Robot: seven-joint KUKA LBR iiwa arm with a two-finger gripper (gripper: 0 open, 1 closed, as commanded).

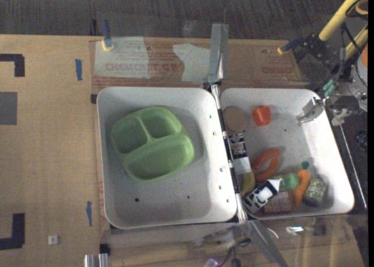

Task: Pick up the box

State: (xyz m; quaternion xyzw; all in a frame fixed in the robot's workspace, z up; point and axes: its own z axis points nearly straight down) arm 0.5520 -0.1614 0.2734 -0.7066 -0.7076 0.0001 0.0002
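Note:
A small black-and-white box [260,195] lies tilted in the near left corner of the right bin [342,166]. It touches a green bottle [288,181] and rests against other items. A narrow black-and-white carton [237,145] lies along the same bin's left wall. My gripper [310,111] hangs over the far right part of the right bin, near its rim. It is well away from the box and has nothing under it but bare bin floor.
The right bin also holds a brown disc [235,118], an orange cup [262,115], a curved orange-red piece [267,163], a toy carrot [302,183] and a small can [315,191]. A green divided plate [153,142] lies in the left bin [117,201].

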